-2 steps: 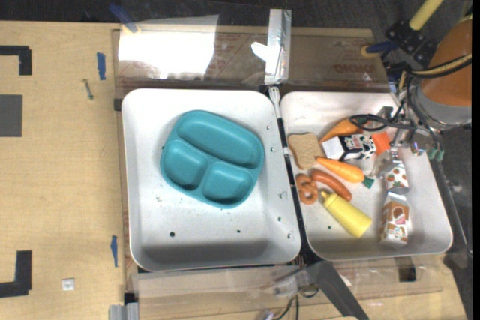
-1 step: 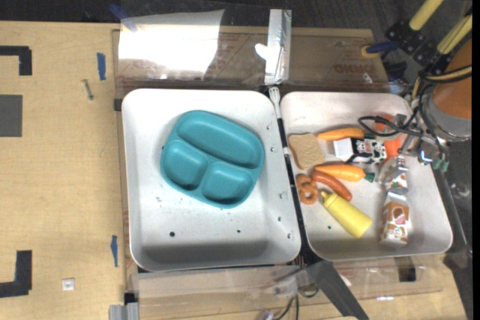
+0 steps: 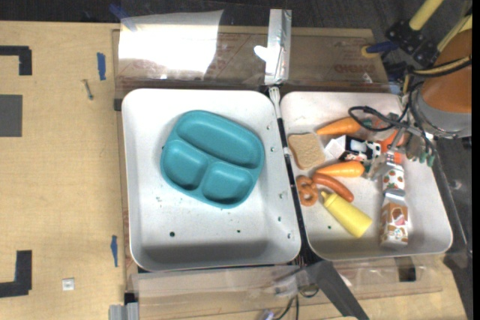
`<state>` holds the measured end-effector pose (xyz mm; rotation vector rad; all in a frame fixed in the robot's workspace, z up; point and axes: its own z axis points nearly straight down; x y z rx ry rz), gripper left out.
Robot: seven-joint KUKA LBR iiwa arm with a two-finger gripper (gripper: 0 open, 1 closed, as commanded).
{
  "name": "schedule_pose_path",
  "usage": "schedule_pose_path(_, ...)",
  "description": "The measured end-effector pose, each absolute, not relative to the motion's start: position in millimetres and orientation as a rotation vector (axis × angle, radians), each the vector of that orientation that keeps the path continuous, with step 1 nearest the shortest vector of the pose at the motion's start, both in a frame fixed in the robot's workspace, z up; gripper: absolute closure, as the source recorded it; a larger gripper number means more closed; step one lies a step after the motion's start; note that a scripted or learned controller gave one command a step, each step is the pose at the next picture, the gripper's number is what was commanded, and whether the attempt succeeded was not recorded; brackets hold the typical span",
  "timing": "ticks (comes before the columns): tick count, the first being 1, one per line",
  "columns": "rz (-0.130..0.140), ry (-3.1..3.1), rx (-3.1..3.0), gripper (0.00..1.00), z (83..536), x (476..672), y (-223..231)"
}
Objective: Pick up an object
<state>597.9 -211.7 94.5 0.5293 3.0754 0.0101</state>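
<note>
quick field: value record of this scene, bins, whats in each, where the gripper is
left bin: teal divided plate
right bin: toast slice, two carrots, pretzel, yellow bottle, printed packet
gripper: low over the right bin's middle, beside the packet's top end
arm: enters from the right
grasp: cannot tell

A teal divided plate lies in the left bin. The right bin holds a bread slice, carrot, hot dog, pretzel, yellow bottle and a carton. The gripper, its fingers hard to make out, hovers among them.
</note>
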Motion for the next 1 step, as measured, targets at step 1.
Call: schedule_pose_path(1,0.006,3.05,0.729,0.0,88.8,504.3,-138.8)
